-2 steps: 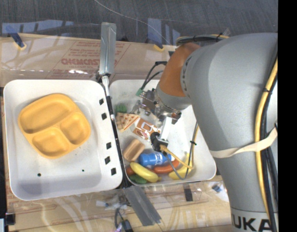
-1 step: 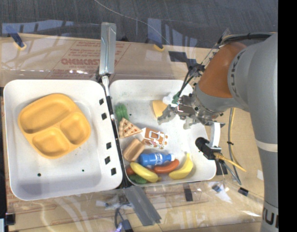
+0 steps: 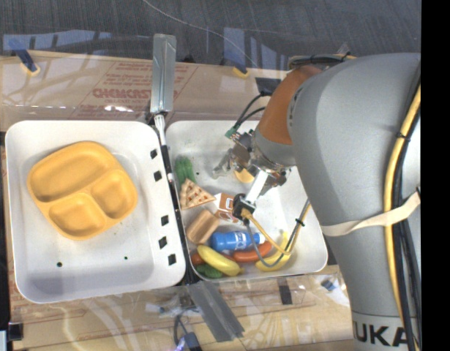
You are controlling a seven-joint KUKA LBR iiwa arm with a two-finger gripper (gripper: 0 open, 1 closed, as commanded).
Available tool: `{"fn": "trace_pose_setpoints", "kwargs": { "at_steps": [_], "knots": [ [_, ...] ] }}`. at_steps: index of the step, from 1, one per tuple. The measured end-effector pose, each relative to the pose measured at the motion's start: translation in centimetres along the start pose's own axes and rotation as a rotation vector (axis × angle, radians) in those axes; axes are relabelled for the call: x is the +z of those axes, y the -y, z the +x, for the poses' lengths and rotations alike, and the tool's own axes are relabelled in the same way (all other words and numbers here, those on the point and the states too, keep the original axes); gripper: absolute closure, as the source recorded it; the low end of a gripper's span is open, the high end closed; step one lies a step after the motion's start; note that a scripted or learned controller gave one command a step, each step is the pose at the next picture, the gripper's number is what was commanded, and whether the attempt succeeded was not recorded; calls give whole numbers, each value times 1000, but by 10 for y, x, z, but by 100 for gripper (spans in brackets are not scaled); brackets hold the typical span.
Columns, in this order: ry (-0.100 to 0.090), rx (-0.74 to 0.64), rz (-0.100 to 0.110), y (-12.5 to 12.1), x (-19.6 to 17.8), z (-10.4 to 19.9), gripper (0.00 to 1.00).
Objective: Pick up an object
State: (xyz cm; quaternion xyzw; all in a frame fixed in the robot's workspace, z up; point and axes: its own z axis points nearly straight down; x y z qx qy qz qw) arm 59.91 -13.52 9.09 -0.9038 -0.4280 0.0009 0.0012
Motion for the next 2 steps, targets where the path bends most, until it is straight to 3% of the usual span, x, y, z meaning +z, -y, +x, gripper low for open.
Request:
{"fn": "trace_pose_setpoints", "kwargs": {
  "at_steps": [1,2],
  "knots": [
    [1,36,2,51,0,-27,0],
    [-2,18,1,35,-2,-110,0]
  ]
}}
